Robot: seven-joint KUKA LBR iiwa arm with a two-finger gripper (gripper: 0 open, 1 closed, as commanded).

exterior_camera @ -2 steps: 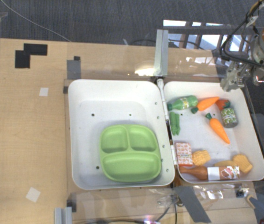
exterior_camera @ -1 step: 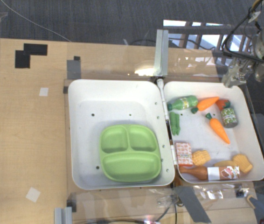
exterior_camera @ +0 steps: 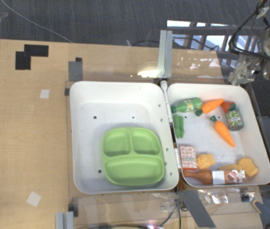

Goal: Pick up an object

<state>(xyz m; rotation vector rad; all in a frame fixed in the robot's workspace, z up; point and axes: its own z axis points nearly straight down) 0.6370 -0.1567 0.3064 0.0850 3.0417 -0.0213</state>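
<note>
The right bin (exterior_camera: 256, 123) holds the loose items. A green bottle (exterior_camera: 187, 105) lies at its back left beside a small carrot (exterior_camera: 213, 105). A larger carrot (exterior_camera: 224, 132) lies slantwise in the middle, next to a dark green jar with a red cap (exterior_camera: 233, 119). A green pod (exterior_camera: 178, 126) rests along the left wall. At the front lie a red and white box (exterior_camera: 188, 157), a yellow corn piece (exterior_camera: 204, 161), a brown sauce bottle (exterior_camera: 218, 176) and a tan biscuit (exterior_camera: 248, 166). My gripper (exterior_camera: 244, 74) hangs above the bin's back right corner, apart from every item.
The left bin (exterior_camera: 85, 128) holds a green divided plate (exterior_camera: 132, 155) towards its front. A metal post (exterior_camera: 165, 56) stands behind the seam between the bins. Cables and a rail frame run behind the right bin near the arm.
</note>
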